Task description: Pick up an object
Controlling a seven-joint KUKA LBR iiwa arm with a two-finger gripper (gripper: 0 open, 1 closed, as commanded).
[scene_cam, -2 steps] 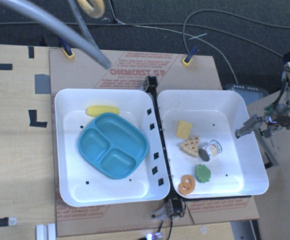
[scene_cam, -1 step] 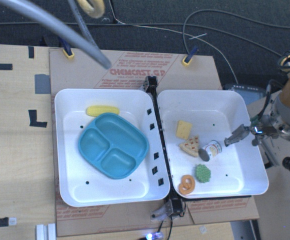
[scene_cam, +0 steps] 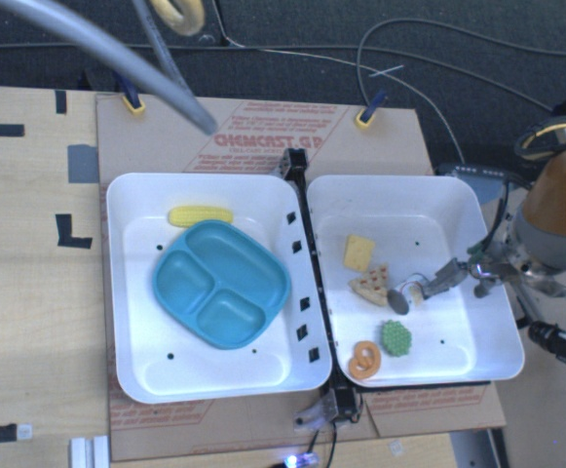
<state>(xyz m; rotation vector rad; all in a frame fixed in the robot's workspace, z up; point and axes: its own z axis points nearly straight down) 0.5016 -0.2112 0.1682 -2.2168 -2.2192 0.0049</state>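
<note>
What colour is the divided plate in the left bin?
Light blue; the divided plate shows clearly in the camera view.

Grey arm [scene_cam: 541, 230], orange band

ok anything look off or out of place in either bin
Nothing looks spilled or broken. The blue plate sits askew in the left bin, turned at a slant to the walls, with the corn cob beside its upper edge. In the right bin, the cheese wedge, cracker piece, green ball and pretzel lie loosely scattered.
</note>
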